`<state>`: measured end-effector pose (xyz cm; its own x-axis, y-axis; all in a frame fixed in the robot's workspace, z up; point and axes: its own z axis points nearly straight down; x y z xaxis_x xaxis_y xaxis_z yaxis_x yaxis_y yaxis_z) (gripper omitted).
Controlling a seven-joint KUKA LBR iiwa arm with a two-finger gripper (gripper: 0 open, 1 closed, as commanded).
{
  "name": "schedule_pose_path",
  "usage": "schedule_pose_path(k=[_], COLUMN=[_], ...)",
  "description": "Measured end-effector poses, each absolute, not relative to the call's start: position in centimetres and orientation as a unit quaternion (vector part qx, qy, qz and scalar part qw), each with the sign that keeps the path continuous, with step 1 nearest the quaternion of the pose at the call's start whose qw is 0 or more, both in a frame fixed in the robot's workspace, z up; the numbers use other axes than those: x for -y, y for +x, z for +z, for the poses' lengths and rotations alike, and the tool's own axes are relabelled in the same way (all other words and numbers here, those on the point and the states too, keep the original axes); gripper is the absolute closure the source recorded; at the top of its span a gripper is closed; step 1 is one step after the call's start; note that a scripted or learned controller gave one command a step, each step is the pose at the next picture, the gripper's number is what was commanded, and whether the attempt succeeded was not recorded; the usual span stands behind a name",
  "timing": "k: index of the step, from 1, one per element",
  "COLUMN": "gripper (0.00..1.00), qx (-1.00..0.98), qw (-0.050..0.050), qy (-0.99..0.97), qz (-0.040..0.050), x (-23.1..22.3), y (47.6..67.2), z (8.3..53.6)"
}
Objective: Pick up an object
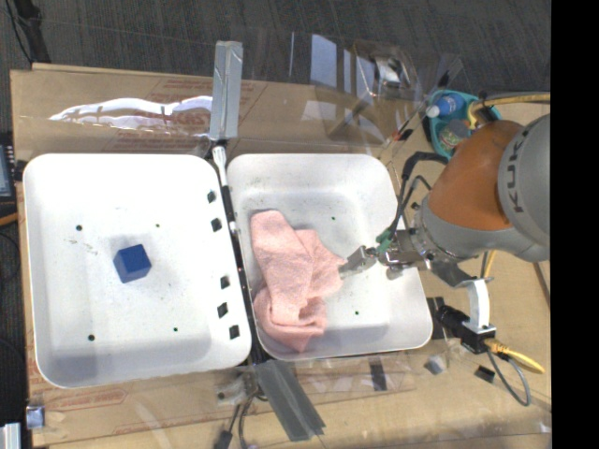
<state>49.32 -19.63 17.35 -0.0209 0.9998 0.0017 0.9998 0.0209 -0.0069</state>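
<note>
A pink cloth (290, 279) lies crumpled in the right bin (374, 171), against that bin's left wall, its long axis running from the far end of the bin toward the near end. The gripper (354, 262) reaches in over the bin's right rim and its tip sits at the cloth's right edge, about halfway along the cloth's length. Whether the tip touches the fabric or is just beside it cannot be told, and how wide the gripper stands cannot be told either; no fabric shows between its tips.

So the cloth lies to the left of the gripper, close by, and the gripper's reach crosses the cloth's long axis roughly square on. That looks like a fair line for pinching a fold at the near edge of the cloth.

A blue cube (132, 262) sits in the left bin (56, 181), well apart from the cloth, beyond the walls between the two bins, and much farther from the gripper.
</note>
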Motion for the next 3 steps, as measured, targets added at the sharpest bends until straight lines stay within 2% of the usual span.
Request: schedule_pose_path(k=[1, 2, 3], gripper=[0.0, 0.0, 0.0], qx=[0.748, 0.757, 0.757], qw=[0.003, 0.001, 0.001], qy=[-0.664, -0.653, -0.653], qz=[0.0014, 0.0006, 0.0005], x=[18.7, 15.9, 16.0], y=[55.2, 55.5, 55.5], z=[10.5, 9.2, 9.2])
